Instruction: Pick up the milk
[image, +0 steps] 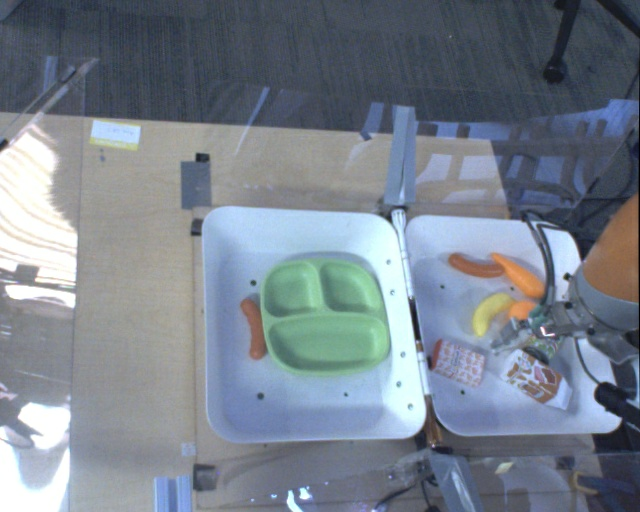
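Gripper (528, 338) over right bin (450, 415), jaw state unclear; milk (535, 380) just below it, banana (488, 313), carrot (520, 275), red packet (458, 362) crowding nearby.

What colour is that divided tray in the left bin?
Light green, plain, seen in the camera view: the divided tray lies in the left bin.

Your arm (612, 268) reached in from three o'clock, orange band uppermost, its hand (528, 335) angled down toward eight o'clock, low at the frame's right.
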